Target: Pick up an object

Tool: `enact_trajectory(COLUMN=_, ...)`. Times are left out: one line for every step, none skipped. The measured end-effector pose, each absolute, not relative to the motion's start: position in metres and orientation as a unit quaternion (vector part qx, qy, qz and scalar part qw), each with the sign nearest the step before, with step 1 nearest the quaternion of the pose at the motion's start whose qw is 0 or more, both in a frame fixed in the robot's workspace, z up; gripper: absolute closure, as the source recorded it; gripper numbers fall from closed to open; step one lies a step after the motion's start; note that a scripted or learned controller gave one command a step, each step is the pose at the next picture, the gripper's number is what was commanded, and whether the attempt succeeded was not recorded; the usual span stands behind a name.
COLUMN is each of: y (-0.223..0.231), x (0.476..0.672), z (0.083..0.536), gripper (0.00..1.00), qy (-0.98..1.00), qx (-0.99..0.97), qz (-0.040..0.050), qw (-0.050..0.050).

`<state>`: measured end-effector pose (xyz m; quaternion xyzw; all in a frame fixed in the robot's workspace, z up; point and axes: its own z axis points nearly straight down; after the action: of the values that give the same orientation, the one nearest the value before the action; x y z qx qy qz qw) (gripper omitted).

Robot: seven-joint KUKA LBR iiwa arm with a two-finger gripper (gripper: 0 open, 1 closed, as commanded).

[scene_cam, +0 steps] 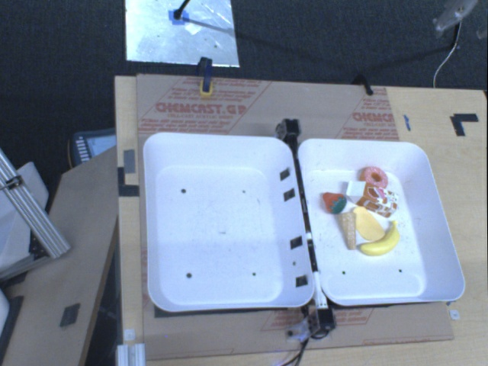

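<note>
The curved yellow plastic banana [381,242] lies at the near edge of a small cluster of toy foods in the right-hand white bin [435,280], its long axis running from low left up to the right, ends curling upward toward the rest of the pile. It touches a pale yellow flat wedge [369,223] just above it, and a tan ribbed cone [348,229] stands just beside its left tip, pointing down the bin. Further up sit a red-and-green strawberry-like piece [333,202], a white block [355,188], a frosted pastry with coloured specks [380,201] and a pink ringed doughnut [374,177], all packed close together. The left-hand white bin [217,219] lies beside it across the black hinge strip [302,212] on the bench [320,105].

My claw [457,6] is a pale blur at the upper right corner, well apart from the bins; I cannot tell how it stands or whether it has anything. The cluster lies down and to the left of it. I judge the banana the easiest target, since its outer side faces bare bin floor, and I would need to close across its short width.
</note>
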<state>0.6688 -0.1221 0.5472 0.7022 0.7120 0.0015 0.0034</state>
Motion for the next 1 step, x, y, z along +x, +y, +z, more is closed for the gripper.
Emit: enact_trajectory(y=-0.1216, x=0.6691, z=0.5589, gripper=1.0, qy=0.714, qx=0.701, qz=0.002, qw=0.005)
